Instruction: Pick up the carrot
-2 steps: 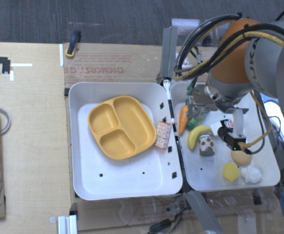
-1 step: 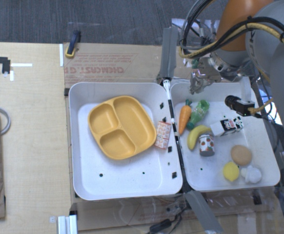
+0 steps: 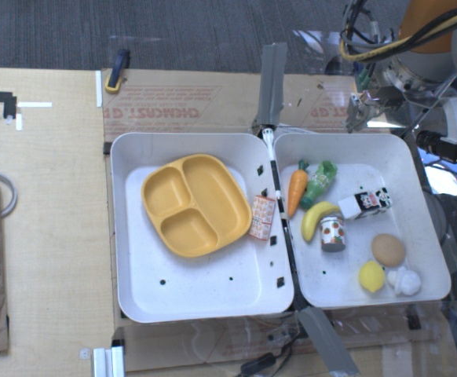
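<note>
The carrot, orange with a green top, lies nearly upright at the left edge of the right bin, close to the divider. A green leafy item touches its right side. My gripper hangs above the bench behind the right bin's far rim, well up and to the right of the carrot. Cables and the wrist hide much of it. Nothing shows held in it.
The right bin also holds a banana, a small can, a black-and-white toy, a brown egg, a lemon and a white object. The left bin holds a yellow divided plate and a small carton.
</note>
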Controlling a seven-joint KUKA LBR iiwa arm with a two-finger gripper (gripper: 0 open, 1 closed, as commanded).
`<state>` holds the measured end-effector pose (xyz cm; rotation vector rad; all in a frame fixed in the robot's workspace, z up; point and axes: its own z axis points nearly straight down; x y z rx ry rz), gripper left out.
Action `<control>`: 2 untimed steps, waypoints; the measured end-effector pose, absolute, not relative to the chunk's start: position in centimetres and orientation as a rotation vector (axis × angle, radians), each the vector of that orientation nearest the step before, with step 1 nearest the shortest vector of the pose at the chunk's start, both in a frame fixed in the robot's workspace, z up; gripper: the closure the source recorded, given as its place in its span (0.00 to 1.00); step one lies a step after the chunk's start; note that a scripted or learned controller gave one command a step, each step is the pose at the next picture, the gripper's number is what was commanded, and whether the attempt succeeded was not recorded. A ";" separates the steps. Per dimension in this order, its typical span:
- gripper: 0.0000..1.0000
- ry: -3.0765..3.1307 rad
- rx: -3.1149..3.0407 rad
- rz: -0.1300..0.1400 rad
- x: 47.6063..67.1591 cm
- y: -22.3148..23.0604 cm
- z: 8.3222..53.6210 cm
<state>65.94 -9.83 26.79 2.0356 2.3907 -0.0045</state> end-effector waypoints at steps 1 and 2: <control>1.00 2.484 1.920 -0.005 66.0 -15.6 33.5; 1.00 2.493 1.912 -0.005 63.6 -12.7 38.9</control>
